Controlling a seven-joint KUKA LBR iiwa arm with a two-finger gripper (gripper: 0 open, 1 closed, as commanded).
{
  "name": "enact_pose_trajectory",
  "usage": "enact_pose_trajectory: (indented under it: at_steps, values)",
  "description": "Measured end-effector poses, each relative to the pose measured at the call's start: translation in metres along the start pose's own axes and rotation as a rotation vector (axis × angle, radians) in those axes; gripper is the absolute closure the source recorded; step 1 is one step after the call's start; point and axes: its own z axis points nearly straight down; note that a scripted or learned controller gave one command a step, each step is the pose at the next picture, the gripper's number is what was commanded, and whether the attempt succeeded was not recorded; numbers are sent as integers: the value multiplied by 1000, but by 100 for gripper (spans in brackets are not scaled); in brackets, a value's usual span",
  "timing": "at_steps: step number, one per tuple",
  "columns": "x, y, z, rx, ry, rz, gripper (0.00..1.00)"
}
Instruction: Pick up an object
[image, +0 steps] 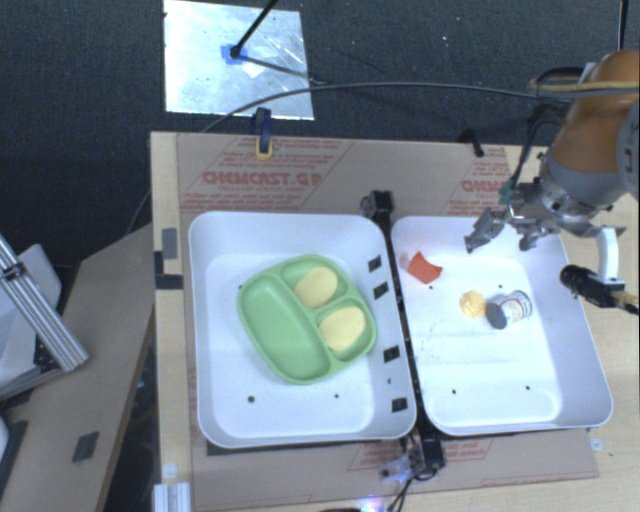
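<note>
Two shallow white bins sit side by side on a brown printed board (300, 175). The left bin (230, 400) holds one green divided plate (280, 335) near its centre. The plate has three compartments: the long one is bare, and each of the two small ones holds one of the two yellow food pieces (317, 286) (343, 326). The right bin (500, 385) holds three loose objects. One orange piece (425, 267) lies near the far left corner. One small yellow lump (472, 303) lies near the centre, and one small can (508, 308) lies on its side just beside the lump. The gripper (507, 235) is over the far edge of the right bin, toward the far right corner, apart from all three objects. Its fingers are spread open. Black clips (380, 290) line the seam between the bins. One blue clamp (262, 130) sits at the far edge of the board.
</note>
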Motion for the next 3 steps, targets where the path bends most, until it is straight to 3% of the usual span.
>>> enact_pose_trajectory:
  at_steps: [2,3]
  values:
    - [-3,-2,99,1,1,1,0]
    - [-4,0,85,-5,-1,2,100]
